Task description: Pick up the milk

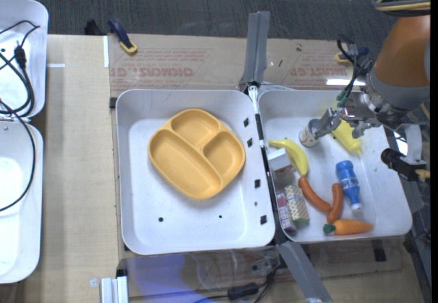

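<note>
My arm (404, 55) reaches in from the right over the far right part of the right bin (383, 172). My gripper (327, 122) hangs above the bin's far half. From this angle I cannot tell whether it is apart or together, and nothing shows clamped in it. A small grey round object (309, 136) sits just beside the gripper on its left. A yellow object (347, 137) lies just beside it on the right.

The milk carton (278, 160), small and white, rests on the floor of the right bin against its left wall. It is clear of my gripper. The banana (294, 154) curves just beside it and touches or nearly touches its far edge. A patterned box (295, 206) lies nearer the camera along the same wall.

Two sausages (315, 193) lie in the middle of the bin. A blue bottle (348, 184) is to their right and a carrot (350, 227) lies by the near rim.

The left bin (137, 219) holds a yellow divided plate (197, 152) near its centre. Both bins sit side by side on the surface (75, 158).
</note>
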